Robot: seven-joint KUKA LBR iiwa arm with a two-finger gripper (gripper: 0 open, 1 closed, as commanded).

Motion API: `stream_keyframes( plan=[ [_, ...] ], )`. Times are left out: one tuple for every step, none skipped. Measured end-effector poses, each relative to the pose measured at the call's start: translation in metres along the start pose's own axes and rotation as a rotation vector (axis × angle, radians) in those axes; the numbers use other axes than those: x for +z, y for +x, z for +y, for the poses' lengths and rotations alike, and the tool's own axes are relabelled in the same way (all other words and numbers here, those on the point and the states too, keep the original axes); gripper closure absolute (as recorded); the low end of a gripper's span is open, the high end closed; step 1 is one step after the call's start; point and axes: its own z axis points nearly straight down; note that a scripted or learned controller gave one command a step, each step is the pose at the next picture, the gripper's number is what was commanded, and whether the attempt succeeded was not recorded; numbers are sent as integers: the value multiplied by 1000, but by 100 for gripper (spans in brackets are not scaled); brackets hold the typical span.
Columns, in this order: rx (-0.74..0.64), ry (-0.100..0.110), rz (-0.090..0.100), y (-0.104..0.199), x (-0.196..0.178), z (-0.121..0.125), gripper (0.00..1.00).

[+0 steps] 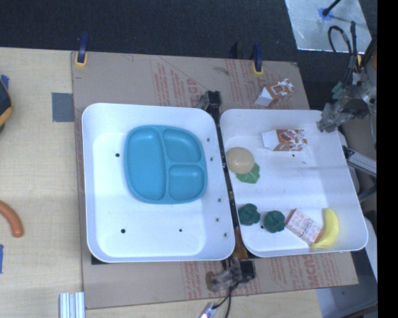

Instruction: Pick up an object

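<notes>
The grey two-finger gripper (333,116) sits at the far right corner of the right-hand shallow white bin (331,177), just over its rim, and nothing is seen between its fingers. Whether they are apart or together cannot be told at this size. The step in hand looks like the approach: no object is chosen or touched yet.

The candidates all lie in that right bin. Nearest the gripper is a small white-and-orange printed packet (285,140), lying flat towards the far side. Further left a tan round bun-shaped toy (239,159) rests against a green leafy piece (250,175). Along the near edge are two dark green round lumps (248,214), a red-and-white patterned packet (303,225) and a yellow toy banana (329,228), the last two touching.

The next move probably calls for moving in over one item and descending with the fingers straddling it. The flat packet offers little to grip; the banana crowds the bin wall and its neighbour.

The left bin (106,191) holds a light blue divided plastic plate (166,163). Outside the bins lie a small carton (276,92) on the cardboard and a toy sausage (8,218) on the bench.
</notes>
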Motion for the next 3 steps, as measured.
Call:
stream_keyframes(
  plan=[
    [-1,6,1,1,111,-61,0],
    [-1,2,1,35,64,-39,0],
    [0,2,1,1,71,3,0]
  ],
)
